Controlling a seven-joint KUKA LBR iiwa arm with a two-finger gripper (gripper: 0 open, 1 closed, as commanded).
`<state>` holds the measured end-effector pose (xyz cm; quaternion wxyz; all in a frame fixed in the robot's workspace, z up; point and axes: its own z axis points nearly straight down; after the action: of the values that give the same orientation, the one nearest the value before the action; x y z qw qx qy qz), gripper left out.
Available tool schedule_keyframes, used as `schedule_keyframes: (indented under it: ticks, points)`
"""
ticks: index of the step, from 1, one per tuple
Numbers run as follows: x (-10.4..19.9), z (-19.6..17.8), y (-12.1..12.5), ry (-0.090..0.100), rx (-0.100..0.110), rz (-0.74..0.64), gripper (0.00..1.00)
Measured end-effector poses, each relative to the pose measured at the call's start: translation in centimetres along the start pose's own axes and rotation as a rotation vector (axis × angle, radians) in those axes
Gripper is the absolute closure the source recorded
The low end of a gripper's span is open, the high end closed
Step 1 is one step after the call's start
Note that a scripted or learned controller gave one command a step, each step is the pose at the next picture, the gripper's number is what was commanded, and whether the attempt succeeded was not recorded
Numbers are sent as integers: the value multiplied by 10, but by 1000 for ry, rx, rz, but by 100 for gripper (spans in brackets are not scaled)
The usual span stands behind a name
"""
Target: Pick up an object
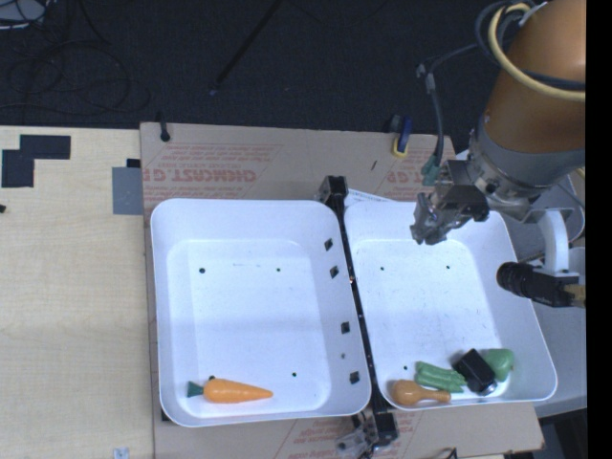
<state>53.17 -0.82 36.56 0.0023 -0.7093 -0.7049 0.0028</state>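
An orange carrot [236, 390] with a green stub lies at the front of the left bin [172, 256]. In the right bin [516, 285], near its front edge, sit a tan pear-shaped piece [418, 394], a green vegetable [440, 377], a black block [475, 369] and a green rounded piece [499, 360], close together. My gripper [432, 229] hangs over the back of the right bin, well away from these objects, and nothing shows between its fingers.
A black divider rail [346, 295] with clips runs between the two bins. Both bins rest on a cardboard sheet [249, 161] on the wooden bench. A black cylindrical fixture [529, 283] sticks in over the right bin's right rim.
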Motion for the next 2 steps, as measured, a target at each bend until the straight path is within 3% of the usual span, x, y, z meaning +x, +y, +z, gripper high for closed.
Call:
schedule_keyframes:
  ticks: [1, 2]
  points:
    - [7, 19, 33, -1, -5, -9, 100]
    - [34, 26, 116, -1, -10, -10, 100]
